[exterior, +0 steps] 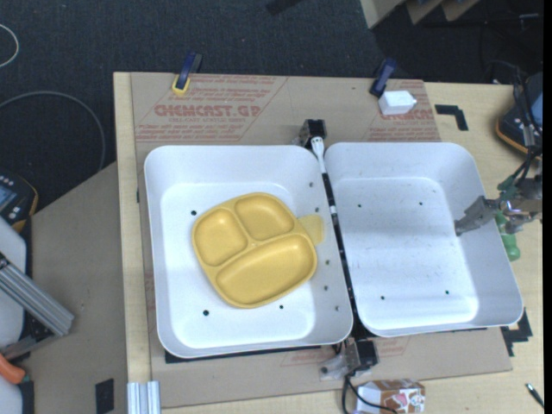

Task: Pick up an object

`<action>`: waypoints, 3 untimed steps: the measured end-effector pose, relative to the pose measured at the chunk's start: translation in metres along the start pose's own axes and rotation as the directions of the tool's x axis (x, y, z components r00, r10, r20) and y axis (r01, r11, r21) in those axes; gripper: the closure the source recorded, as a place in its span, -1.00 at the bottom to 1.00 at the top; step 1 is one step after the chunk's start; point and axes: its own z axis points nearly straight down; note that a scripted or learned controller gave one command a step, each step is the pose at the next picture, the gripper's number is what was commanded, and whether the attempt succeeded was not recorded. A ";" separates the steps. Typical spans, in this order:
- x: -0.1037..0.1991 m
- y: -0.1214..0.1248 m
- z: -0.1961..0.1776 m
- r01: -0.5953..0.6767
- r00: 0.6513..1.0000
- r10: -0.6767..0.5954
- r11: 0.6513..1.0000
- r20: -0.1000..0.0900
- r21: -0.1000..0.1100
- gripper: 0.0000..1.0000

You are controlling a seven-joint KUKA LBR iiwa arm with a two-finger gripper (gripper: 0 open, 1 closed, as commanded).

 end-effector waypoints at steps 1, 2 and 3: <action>0.021 -0.017 -0.192 0.004 1.000 -0.004 1.000 0.006 -0.020 -1.00; -0.013 -0.018 -0.285 -0.003 1.000 0.003 1.000 0.008 -0.015 -1.00; -0.011 -0.017 -0.290 0.001 1.000 -0.001 1.000 0.005 -0.007 1.00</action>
